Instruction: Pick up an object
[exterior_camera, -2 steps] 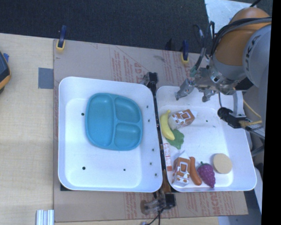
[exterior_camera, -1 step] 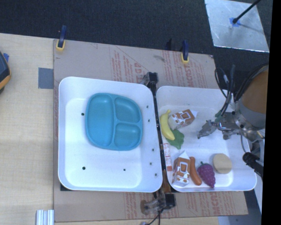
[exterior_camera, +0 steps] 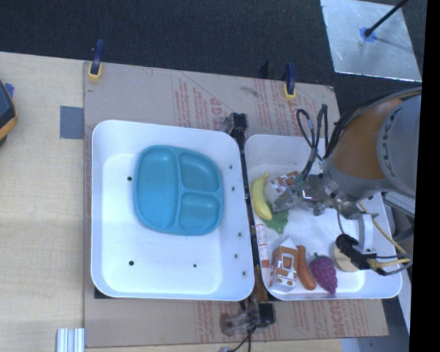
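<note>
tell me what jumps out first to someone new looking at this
The blue divided plate lying alone in the left bin stands out most. Next, the grey arm with its orange band reaching into the right bin, its claw low among toy food: a yellow banana, purple grapes.

A robotics lab: left of the arm (exterior_camera: 372,146), two white bins (exterior_camera: 101,202) sit on cardboard (exterior_camera: 202,97) clamped to a wooden bench (exterior_camera: 27,198).
</note>
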Controlling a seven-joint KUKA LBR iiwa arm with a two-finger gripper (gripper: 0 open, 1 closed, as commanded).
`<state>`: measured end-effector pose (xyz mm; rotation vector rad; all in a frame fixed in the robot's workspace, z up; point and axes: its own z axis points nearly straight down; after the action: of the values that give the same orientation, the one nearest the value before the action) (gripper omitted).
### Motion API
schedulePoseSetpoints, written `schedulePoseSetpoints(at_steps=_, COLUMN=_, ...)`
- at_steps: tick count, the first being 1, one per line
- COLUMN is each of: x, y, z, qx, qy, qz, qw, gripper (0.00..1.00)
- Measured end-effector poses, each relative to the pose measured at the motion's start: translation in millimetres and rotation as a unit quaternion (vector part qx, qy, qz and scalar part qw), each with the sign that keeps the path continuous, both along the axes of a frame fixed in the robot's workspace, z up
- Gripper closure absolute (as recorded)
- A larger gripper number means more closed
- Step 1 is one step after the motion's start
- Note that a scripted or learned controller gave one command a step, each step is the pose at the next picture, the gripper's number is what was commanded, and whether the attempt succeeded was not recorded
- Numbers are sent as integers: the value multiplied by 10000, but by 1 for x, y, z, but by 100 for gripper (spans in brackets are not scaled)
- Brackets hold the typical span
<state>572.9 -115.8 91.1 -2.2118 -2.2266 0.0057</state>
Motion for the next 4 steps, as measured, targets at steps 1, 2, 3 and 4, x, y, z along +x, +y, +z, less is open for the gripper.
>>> schedulePoseSetpoints(at_steps=1, x=59, y=16, z=1, qx=7, qy=-13, qz=-18, qw=10000, gripper=0)
schedulePoseSetpoints(at_steps=2, x=78, y=13, z=3, qx=23, qy=156, qz=3, qw=9999, gripper=0)
schedulePoseSetpoints(at_steps=3, x=78, y=14, z=1, qx=13, qy=162, qz=-3, qw=9999, gripper=0)
schedulePoseSetpoints(at_steps=4, x=78, y=5, z=0, qx=64, qy=165, qz=12, qw=9998, gripper=0)
